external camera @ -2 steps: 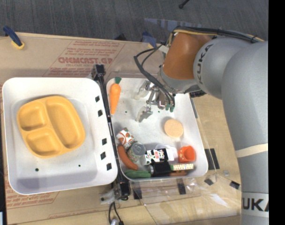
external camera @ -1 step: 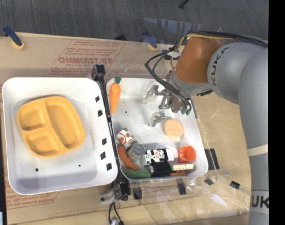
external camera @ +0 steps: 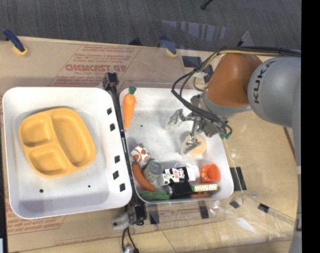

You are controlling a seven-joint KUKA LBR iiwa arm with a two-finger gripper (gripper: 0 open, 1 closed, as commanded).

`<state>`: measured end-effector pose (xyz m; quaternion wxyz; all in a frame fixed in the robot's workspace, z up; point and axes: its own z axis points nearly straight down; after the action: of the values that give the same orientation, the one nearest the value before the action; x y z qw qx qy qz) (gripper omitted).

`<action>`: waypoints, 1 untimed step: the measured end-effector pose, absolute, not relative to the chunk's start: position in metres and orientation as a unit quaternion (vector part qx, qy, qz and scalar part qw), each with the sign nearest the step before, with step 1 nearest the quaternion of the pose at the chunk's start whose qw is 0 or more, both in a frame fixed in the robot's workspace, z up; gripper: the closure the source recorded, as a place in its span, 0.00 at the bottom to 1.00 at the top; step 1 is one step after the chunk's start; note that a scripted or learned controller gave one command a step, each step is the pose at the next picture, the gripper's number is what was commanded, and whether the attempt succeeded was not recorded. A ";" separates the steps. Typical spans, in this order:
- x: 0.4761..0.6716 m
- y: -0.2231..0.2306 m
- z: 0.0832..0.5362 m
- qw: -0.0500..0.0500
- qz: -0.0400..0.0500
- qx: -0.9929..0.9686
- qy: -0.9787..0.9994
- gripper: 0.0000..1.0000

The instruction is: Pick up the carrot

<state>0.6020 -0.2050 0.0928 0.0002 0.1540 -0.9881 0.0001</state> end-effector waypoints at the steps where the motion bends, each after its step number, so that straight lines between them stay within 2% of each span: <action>1: 0.581 -0.208 0.092 0.000 -0.001 0.299 -0.954 0.00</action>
<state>0.5811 -0.2084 0.0923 0.0004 0.2986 -0.9544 -0.0006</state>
